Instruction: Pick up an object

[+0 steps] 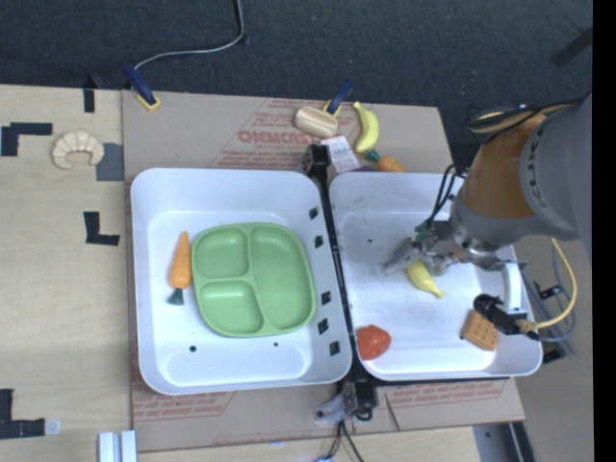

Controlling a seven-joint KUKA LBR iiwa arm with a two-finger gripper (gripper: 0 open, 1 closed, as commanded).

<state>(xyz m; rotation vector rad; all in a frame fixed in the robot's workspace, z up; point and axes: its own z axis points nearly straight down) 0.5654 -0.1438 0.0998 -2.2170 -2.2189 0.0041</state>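
My gripper (416, 258) is low in the right bin (385, 205), near its middle. A small yellow banana-shaped piece (424, 279) lies on the bin floor just below and right of the gripper, touching it or very close to it. I cannot make out whether the piece is held. A red tomato-like piece (373, 341) rests by the bin's front left corner. At the front right lies a brown waffle-like square (479, 330). The grey arm with its orange band (496, 176) comes in from the right.
The left bin (154, 354) holds a green divided plate (254, 279) and an orange carrot (180, 261) to its left. Behind the bins lie a bread roll (315, 120), a banana (366, 128) and a small packet (339, 152). A croissant (77, 148) sits far left.
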